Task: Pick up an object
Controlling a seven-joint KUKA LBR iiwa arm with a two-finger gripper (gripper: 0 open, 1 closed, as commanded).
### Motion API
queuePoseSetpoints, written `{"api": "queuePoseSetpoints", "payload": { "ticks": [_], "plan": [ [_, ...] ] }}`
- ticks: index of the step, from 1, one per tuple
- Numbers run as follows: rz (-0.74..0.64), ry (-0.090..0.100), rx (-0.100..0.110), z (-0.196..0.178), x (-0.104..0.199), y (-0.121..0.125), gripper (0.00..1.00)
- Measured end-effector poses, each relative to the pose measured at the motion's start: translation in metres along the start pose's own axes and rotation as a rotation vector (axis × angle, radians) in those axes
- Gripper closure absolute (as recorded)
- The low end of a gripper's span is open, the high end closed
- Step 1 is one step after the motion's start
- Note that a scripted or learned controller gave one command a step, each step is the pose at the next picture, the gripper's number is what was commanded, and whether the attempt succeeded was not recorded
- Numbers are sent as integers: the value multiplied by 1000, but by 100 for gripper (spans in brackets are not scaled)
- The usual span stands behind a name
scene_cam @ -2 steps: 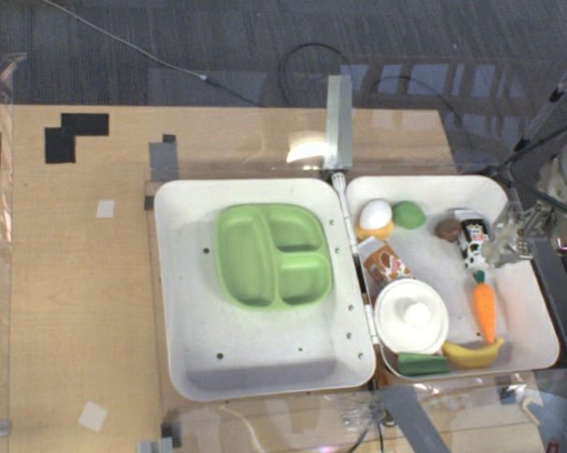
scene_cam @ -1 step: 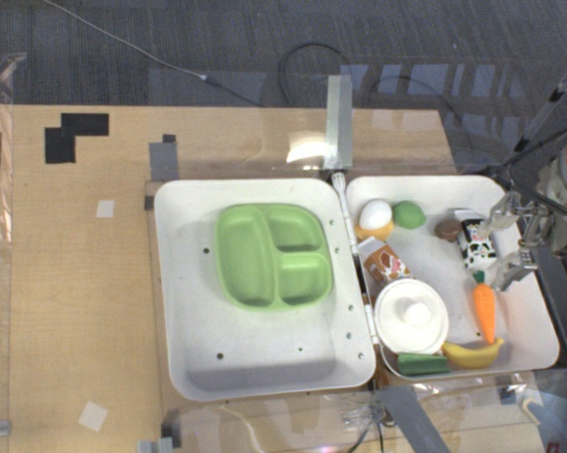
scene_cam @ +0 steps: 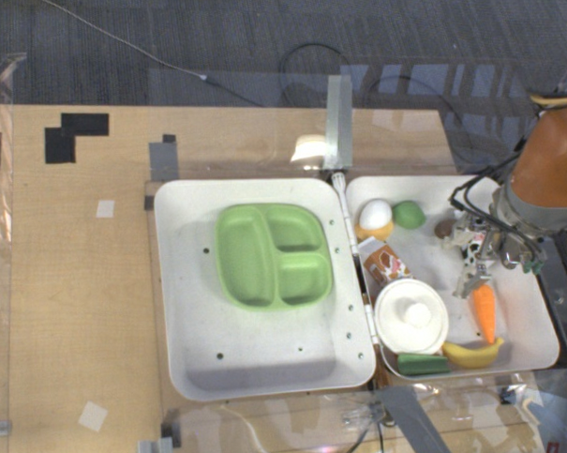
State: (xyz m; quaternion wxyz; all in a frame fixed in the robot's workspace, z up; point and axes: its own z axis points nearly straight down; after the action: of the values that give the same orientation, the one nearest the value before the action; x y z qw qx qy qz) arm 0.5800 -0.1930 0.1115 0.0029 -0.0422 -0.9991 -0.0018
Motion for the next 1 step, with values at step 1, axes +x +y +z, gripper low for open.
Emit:
{"api": "queuePoseSetpoints", "payload": {
  "ticks": [1],
  "plan": [
    [156, -21, 3, 22, 42, -16, 0]
  ]
}}
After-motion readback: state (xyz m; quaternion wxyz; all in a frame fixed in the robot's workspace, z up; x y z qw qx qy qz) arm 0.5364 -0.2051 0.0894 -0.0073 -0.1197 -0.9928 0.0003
